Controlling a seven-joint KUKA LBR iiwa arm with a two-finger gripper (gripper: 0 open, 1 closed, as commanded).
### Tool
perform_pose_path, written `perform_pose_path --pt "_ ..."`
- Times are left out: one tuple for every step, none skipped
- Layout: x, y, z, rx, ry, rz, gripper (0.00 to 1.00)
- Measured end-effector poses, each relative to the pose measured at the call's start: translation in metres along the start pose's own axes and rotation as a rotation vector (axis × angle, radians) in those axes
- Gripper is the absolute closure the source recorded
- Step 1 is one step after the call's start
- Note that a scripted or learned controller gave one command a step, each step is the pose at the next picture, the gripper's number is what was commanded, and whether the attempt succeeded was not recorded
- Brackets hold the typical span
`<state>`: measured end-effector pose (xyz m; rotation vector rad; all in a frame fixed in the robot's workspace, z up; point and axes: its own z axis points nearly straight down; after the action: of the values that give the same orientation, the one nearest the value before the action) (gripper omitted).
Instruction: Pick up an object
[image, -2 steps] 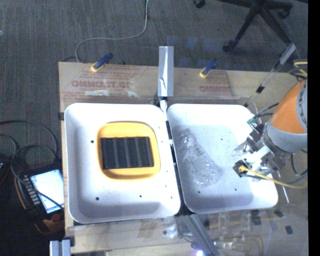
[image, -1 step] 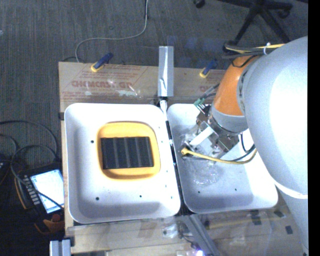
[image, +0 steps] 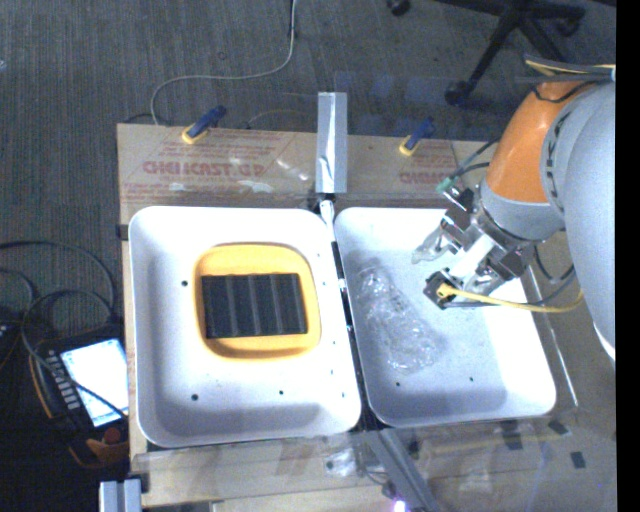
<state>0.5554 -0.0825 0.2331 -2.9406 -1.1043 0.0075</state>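
Clear plastic item (image: 393, 318) is found lying flat in the right bin (image: 500, 390), left of the bin's centre, stretched roughly from 11 o'clock to 5 o'clock. It is crumpled and transparent, and the bin floor is seen through it. Exact type can't be told. It is not grasped and lies apart from the tool.

Gripper (image: 437, 252) is located at about 1 o'clock from the plastic, near but not touching, over the upper middle of the same bin. Whether the pincer is released or clenched cannot be told, since the detail there is too small and cluttered.

Arm (image: 590, 200) is brought in from 3 o'clock. The grey link is seen along the right edge, with the orange band (image: 530, 140) just above the wrist. The wrist is angled down toward 8 o'clock, so the tool end is pointed into the right bin.

Left bin (image: 160, 400) is occupied by a yellow tray (image: 258, 345), roughly centred, with a black ribbed insert (image: 254, 305) seated in it.

Both bins are set on a cardboard sheet (image: 150, 190) with red print. Two blue clamps (image: 203, 123) are fixed on its 12 o'clock edge. A metal strip (image: 331, 140) is placed at 12 o'clock on the seam between the bins. A lit screen (image: 92, 372) with cables is seen on the floor at 8 o'clock of the left bin.
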Motion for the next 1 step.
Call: perform_pose_path --pt "-0.0264 0.0492 -0.0166 -0.001 0.000 0.013 0.00"
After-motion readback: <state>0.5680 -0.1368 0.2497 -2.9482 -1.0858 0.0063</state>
